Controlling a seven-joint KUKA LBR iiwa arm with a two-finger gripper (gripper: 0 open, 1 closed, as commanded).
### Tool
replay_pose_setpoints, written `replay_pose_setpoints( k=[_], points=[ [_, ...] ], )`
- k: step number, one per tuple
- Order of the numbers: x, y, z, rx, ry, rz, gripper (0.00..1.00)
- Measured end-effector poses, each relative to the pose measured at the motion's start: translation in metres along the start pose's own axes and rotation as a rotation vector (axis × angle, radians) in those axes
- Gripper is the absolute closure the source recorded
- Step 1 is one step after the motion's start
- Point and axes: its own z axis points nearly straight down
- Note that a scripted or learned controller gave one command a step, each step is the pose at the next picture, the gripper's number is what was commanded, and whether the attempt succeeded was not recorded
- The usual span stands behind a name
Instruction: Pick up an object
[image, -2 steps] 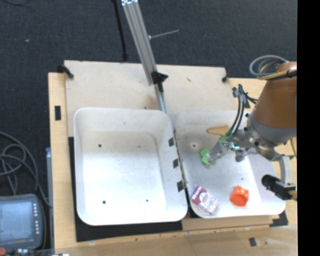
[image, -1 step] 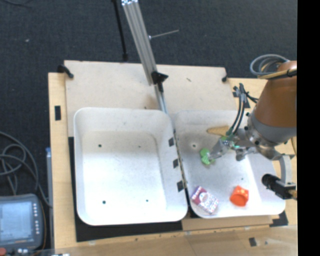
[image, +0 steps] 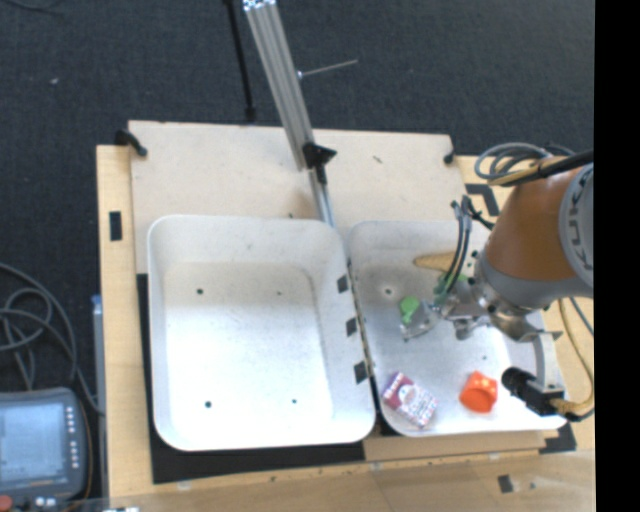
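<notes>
Pendant: dark handheld screen unit (image: 38, 440) off the bench at the lower left, grey cables looped above it.
Bench: pale wooden top (image: 260, 165) carrying both bins.
Mast: slanted aluminium post (image: 285, 85) rising from the bench behind the seam between the bins.
Left bin: shallow white tray (image: 170, 250), a few dark specks on its floor.
Right bin: shallow white tray (image: 375, 250), touching the left bin along its left wall.
Packet: red and white wrapped item (image: 409, 399), lying flat near the right bin's front edge.
Green object: small green piece (image: 409, 308), mid-bin, just at the gripper tip.
Gripper: (image: 425, 320) low over the right bin; fingers blurred, cannot tell whether they are spread or closed, nor whether they touch the green piece.
Orange object: small orange cup-like item (image: 479, 392), front right of the right bin, well apart from the gripper.
Arm: orange band and grey wrist (image: 530, 250) reaching in over the right bin.
</notes>
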Motion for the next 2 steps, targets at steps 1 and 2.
replay_pose_setpoints(
  k=[1, 2],
  points=[
    [-0.006, 0.008, 0.048, 0.0, 0.0, 0.001, 0.0],
    [-0.007, 0.008, 0.078, -0.002, 0.0, 0.001, 0.0]
  ],
)
